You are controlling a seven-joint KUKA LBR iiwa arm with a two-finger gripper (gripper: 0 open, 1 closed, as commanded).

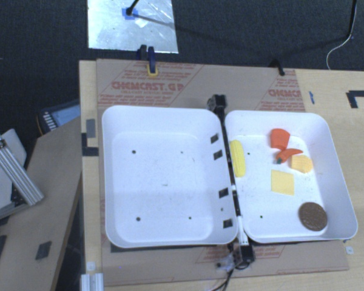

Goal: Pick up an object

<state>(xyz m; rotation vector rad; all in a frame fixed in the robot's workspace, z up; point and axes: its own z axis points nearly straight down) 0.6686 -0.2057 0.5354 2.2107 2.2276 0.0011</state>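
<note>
**Five small objects in the right bin**

The right shallow white plastic bin [337, 180] holds a yellow corn cob [237, 157] by its left wall, an orange wedge [279, 138], an orange carrot-like piece [287, 154], a yellow-orange cube [301, 163], a flat yellow square [283, 182] and a brown round disc [313, 216]. The left white bin [115, 180] adjoins it. Red "CHEMCAST GP" lettering [148, 85] marks the board beneath. The pincer's state cannot be told.

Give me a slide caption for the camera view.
Overhead view: right bin holds corn cob, orange pieces, yellow slice and brown disc; left bin beside it.
</note>
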